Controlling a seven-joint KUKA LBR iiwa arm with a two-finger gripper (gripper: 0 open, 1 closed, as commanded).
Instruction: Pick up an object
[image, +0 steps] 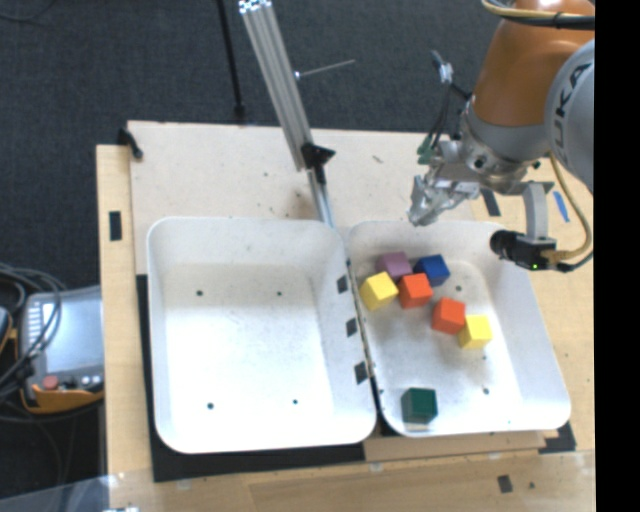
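The right bin (520, 350) holds several small cubes. A yellow cube (379, 289), a purple cube (397, 264), a blue cube (433, 268) and an orange cube (415, 289) cluster at its far left. Another orange cube (449, 316) and a yellow cube (476, 331) lie nearer the middle. A dark green cube (419, 405) sits by the near rim. My gripper (424, 212) hangs above the bin's far rim, up and behind the cluster, with nothing visible between its fingers.
The left bin (250, 330) lies beside the right one, sharing a middle rim. A slanted aluminium post (285, 95) rises from behind the bins. A black camera unit (520, 247) on the arm overhangs the right bin's far right corner.
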